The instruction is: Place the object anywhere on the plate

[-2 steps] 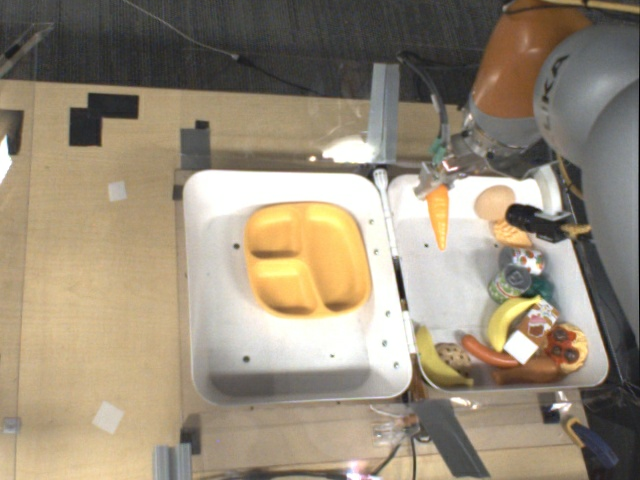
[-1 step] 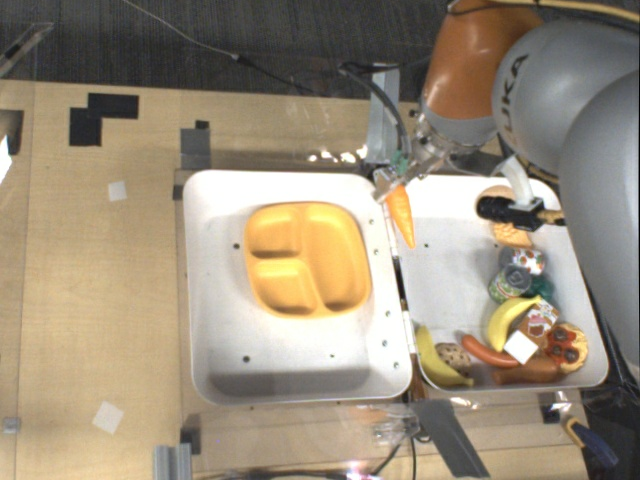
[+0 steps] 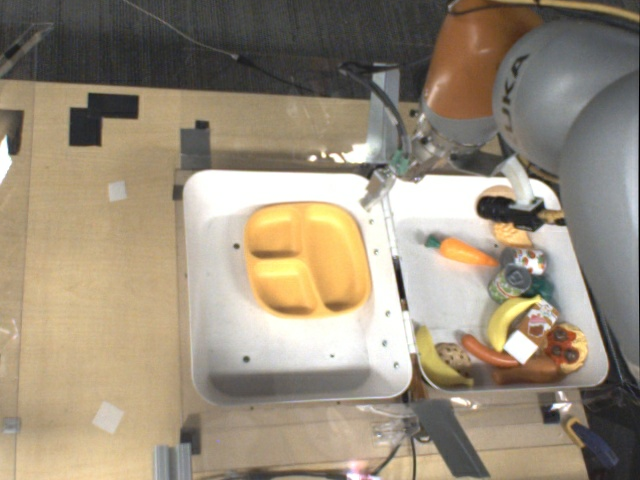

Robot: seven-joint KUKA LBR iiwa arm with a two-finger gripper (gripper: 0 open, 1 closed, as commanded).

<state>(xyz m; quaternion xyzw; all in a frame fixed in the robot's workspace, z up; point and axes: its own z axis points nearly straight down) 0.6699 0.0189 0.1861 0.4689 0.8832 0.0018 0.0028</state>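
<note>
Camera view: the gripper [image 3: 383,180] hangs above the bins' shared rim; whether it holds anything cannot be told. The yellow plate [image 3: 303,258] lies below-left of it, the toy carrot [image 3: 461,251] below-right. Descend vertically, centred over one object.

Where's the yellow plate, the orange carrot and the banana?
Yellow plastic divided plate [image 3: 304,259]: camera view, on its centre ridge, left bin.
Orange toy carrot [image 3: 463,252]: camera view, on its orange body, right bin.
Yellow toy banana [image 3: 507,320]: camera view, on its curved middle.
</note>
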